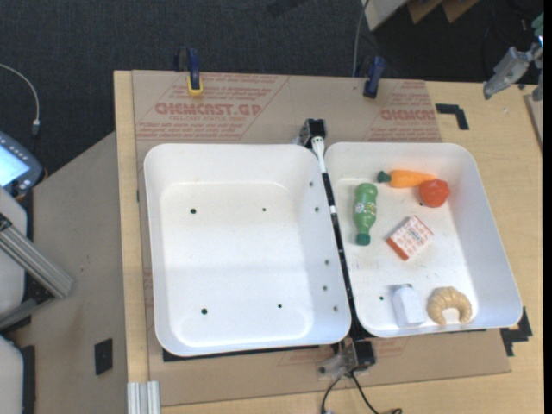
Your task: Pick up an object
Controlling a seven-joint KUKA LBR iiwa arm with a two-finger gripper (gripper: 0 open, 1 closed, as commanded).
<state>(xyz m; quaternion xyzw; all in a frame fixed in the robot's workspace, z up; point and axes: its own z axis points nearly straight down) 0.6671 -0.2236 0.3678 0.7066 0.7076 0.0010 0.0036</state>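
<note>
The right bin (493, 231) holds several objects. A green bottle (365, 212) lies near its left wall. An orange carrot (409, 178) and a red ball (434, 192) sit at the back. In the middle lies a small red and white box (410, 237). At the front, a pale grey block (406, 304) rests beside a tan croissant (450, 305). A grey piece of the gripper (512, 65) shows at the top right edge, high up and well clear of the bin and every object.
The left bin (164, 231) stands beside the right one, their rims meeting along a dark seam (332, 222). Two blue clamps (194, 65) (374, 74) hold the brown board at the back. A cable trails off the front edge (345, 378).
</note>
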